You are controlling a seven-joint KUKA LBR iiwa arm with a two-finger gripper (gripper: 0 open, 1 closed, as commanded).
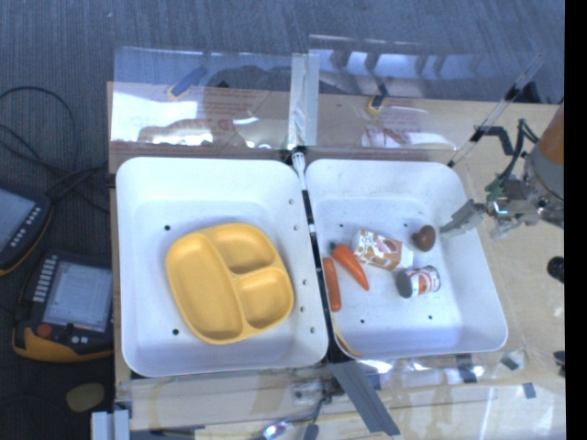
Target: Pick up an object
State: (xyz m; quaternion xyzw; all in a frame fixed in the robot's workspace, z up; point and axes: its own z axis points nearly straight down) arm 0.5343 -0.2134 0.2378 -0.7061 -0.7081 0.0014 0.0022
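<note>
The right bin (477,324) holds several small objects. Two orange carrots lie near its left wall, one slanted (350,266) and one upright along the wall (331,283). Beside them is a white and orange packet (379,250), with a small brown ball (424,237) to its right. A little white and red can (420,281) with a grey end lies below the ball. My gripper (481,224) hangs over the bin's right rim, just right of the brown ball. It is open, with nothing between its fingers (459,219).
The left bin (147,181) holds a yellow divided plate (229,280). Clear plastic panels stand behind both bins. A tablet and a teach pendant lie on the floor at the far left. Cables run by the arm at the right.
</note>
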